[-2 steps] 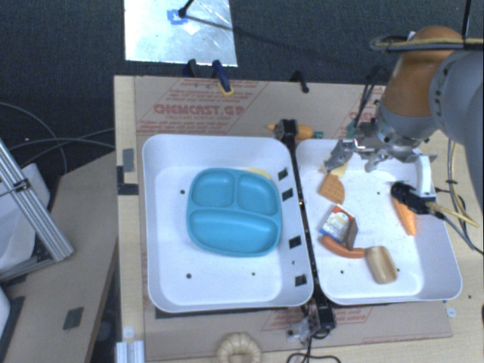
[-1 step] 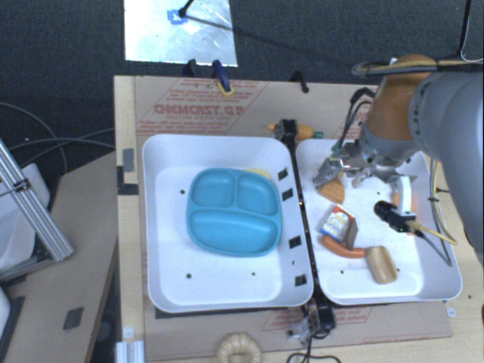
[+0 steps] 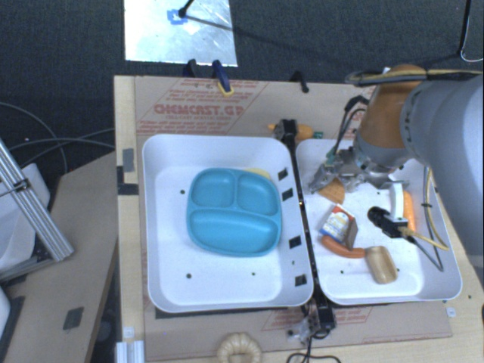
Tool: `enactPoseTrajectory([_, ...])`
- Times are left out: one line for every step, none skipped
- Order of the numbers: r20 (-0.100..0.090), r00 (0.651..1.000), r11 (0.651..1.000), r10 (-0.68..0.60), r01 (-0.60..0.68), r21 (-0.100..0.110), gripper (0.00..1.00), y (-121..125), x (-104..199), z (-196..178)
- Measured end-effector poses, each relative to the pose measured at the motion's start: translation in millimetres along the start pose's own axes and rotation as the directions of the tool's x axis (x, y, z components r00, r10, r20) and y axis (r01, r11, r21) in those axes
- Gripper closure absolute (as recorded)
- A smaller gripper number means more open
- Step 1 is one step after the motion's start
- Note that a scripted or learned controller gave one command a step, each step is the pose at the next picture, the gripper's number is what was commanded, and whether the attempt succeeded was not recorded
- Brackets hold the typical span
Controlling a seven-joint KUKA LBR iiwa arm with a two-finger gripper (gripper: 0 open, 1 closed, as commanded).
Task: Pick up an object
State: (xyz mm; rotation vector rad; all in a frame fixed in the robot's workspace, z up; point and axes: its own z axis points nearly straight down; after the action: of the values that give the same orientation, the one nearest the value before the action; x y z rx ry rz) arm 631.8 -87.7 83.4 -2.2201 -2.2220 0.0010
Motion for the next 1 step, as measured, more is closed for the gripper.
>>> enactPoseTrajectory([0.000, 1.000, 1.000, 0.001, -0.001, -0.005, 1.00, 1.5, -0.2, -12.7])
